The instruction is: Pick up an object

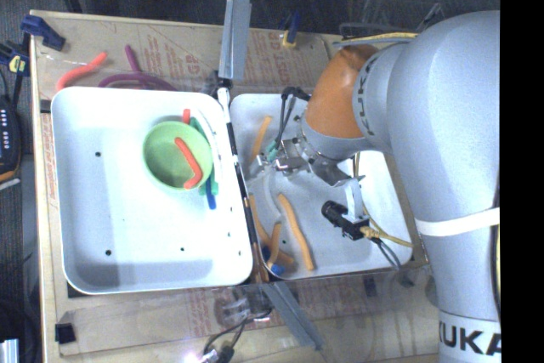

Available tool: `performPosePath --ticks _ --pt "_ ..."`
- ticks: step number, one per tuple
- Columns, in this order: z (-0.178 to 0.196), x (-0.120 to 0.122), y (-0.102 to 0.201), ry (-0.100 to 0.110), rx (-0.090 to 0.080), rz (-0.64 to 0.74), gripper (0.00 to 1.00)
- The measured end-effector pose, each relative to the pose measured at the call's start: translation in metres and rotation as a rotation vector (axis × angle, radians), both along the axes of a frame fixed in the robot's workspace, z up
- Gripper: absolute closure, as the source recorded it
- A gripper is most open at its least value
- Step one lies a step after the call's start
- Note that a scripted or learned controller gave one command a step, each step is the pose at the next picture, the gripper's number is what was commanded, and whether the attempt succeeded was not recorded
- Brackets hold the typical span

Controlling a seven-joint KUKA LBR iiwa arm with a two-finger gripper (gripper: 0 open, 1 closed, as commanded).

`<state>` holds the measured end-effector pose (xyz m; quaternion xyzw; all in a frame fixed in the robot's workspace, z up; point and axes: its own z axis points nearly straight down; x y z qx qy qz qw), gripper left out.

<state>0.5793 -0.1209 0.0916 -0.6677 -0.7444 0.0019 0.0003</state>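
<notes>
My gripper (274, 161) is low in the right bin (387, 191), near its left wall, below the arm's orange band (336, 102). Several thin orange sticks lie around it: one (260, 135) just above the gripper, one (295, 230) below it, and a short one (275, 239) at the bin's lower left. A small teal piece (270, 150) shows right at the gripper. In the left bin (110, 217) a green bowl (172, 157) carries a bent red piece (193, 159), with a blue piece (211, 198) at its lower right edge.
The big grey arm covers the right side of the right bin. A black fitting with a yellow cable (344, 221) hangs over that bin. A metal divider bar (234, 34) stands between the bins at the back. Pink and orange tubes (127, 79) lie on the bench behind the left bin.
</notes>
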Motion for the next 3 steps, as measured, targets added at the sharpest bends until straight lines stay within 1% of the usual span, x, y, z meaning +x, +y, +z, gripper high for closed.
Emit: performPosePath --ticks 1,2,3 --pt "0.0007 0.0773 -0.0152 -0.002 0.003 0.135 0.00" --pt "0.0106 0.0779 -0.0127 -0.001 0.004 0.144 1.00" --pt "0.0107 0.0780 -0.0124 -0.001 0.004 0.145 0.00"
